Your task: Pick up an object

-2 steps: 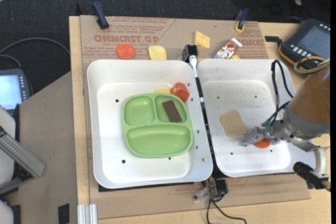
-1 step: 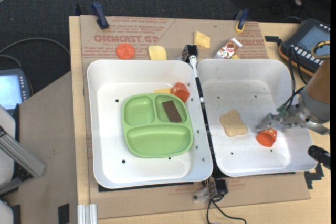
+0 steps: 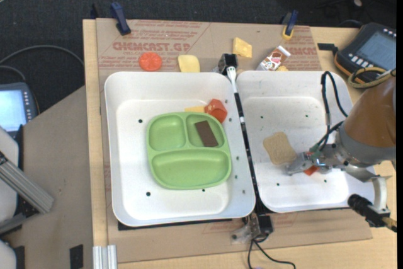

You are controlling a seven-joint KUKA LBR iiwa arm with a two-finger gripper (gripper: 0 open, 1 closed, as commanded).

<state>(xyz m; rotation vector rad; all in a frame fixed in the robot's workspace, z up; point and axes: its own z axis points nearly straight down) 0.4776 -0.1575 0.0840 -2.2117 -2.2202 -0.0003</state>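
**Gripper low in the right bin, beside the tan slice**

The gripper sits low over the floor of the right bin, near that bin's front edge, with the arm entering from the right. Whether its fingers are apart or together cannot be told; a small orange-red scrap shows right at the tip, but it is not clearly between them. The likeliest target, a flat tan slice, lies just beside the tip, toward the bin's centre. Its long axis runs from the bin's back-left toward its front-right, slightly tilted. A sound grasp would probably close across the short width, centred, since a flat piece gives little edge to catch.
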